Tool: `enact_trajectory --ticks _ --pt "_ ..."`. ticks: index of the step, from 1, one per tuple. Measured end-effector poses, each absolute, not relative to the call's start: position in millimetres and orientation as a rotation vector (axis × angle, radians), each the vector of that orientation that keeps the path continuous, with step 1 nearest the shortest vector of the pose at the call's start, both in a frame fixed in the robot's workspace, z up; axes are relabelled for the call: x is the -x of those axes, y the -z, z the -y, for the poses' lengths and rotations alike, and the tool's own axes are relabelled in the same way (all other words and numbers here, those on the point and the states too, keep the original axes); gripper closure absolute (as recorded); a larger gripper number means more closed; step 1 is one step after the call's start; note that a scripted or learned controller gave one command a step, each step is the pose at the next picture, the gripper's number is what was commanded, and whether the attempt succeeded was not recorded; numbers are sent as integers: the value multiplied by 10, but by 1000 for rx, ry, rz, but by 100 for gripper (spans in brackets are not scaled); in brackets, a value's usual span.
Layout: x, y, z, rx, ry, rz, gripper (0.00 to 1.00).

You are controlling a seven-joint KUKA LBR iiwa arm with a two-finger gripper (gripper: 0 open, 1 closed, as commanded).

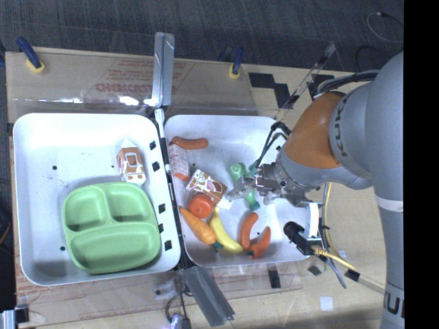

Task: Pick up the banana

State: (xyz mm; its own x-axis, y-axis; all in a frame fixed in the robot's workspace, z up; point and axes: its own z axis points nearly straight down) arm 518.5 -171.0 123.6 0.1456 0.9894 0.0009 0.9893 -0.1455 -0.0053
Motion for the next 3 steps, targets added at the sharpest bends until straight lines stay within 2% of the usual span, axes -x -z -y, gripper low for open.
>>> enact_trajectory --ticks 1,2,3 --pt "-4808 -912 948 2594 -3 1766 0" --pt "-4767 -1914 625 2536 -2 1848 0" --pt "-4769 -1913 366 2662 -1 1668 0"
